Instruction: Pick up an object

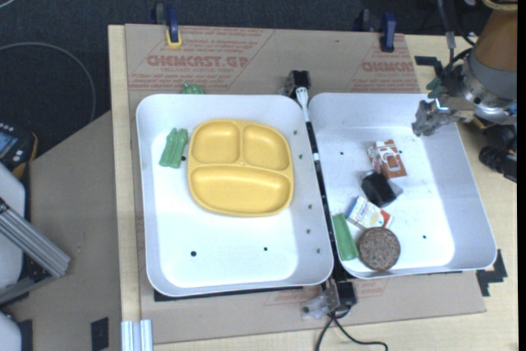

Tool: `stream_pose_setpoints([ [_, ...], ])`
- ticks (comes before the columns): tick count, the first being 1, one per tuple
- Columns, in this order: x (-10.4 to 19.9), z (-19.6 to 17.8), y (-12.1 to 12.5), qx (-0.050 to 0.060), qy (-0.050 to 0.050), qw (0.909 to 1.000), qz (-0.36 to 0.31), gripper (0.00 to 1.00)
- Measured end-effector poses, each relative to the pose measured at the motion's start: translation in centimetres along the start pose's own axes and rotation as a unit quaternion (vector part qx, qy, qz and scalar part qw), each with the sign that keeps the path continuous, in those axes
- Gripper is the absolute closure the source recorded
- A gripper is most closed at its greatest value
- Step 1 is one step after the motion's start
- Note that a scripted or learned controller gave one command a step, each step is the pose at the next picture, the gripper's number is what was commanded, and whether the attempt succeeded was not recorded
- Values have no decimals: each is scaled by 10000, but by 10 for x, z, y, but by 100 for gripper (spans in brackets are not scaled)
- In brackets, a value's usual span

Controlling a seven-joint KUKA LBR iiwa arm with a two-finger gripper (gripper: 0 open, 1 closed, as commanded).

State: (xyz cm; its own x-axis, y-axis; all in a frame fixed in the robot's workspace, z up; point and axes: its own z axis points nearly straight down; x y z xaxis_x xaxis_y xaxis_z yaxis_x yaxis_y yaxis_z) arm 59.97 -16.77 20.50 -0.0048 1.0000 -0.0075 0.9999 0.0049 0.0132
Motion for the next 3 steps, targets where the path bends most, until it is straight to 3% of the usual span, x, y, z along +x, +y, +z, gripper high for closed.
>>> stream_pose_setpoints([
  [1,48,71,-6,111,61,9999,5,100],
  [2,24,95,-5,-50,22,10000,4,100],
  [3,23,86,-4,-64,18,10000,7,100],
])
